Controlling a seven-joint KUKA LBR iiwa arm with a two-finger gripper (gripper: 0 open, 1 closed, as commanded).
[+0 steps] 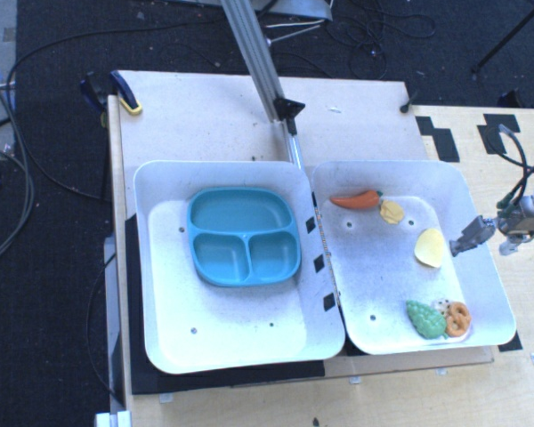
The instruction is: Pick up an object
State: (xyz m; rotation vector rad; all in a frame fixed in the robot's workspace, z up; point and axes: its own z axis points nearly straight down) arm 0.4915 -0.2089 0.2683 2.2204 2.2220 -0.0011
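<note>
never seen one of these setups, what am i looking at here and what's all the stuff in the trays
This is one picture from a camera fixed above a bench, looking down at a slant. Two shallow white bins sit side by side. The left bin holds a blue divided plate. The right bin holds toy food: an orange carrot, a small yellow piece, a larger pale yellow piece, a green leafy piece and a pretzel touching it. At the right edge is the tip of a robot arm, ending in its claw, which hangs by the larger yellow piece. Its job is to pick something up; nothing shows between its fingers.
</note>
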